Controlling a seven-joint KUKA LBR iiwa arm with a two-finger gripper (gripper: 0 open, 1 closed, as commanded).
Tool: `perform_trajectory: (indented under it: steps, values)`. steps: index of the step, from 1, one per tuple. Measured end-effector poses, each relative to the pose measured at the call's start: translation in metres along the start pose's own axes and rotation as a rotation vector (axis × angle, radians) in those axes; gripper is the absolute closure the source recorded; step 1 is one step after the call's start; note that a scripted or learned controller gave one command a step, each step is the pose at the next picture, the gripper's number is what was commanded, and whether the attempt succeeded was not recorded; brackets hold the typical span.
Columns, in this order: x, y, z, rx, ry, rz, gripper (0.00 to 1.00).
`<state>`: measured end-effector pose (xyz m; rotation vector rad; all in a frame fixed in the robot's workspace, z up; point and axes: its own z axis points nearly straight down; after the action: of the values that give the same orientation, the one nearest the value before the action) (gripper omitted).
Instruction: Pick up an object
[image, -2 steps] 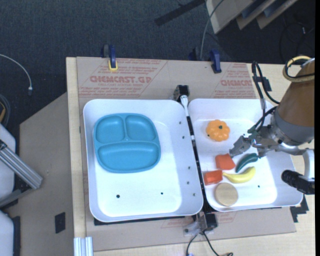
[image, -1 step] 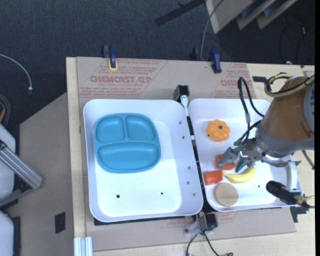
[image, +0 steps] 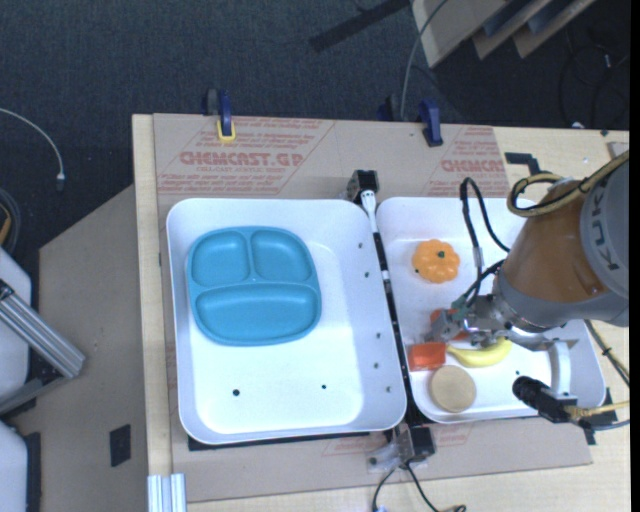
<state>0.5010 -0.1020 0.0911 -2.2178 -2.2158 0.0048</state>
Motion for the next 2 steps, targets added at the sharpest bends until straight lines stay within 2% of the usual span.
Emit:
perform_trajectory:
  steps: [1, 2]
  values:
    - [0.0, 0.001, -0.013, -0.006, -0.002, 0.001, 1.0]
    - [-0.002, -0.005, -0.056, -0.01, -0.004, 0.0, 1.0]
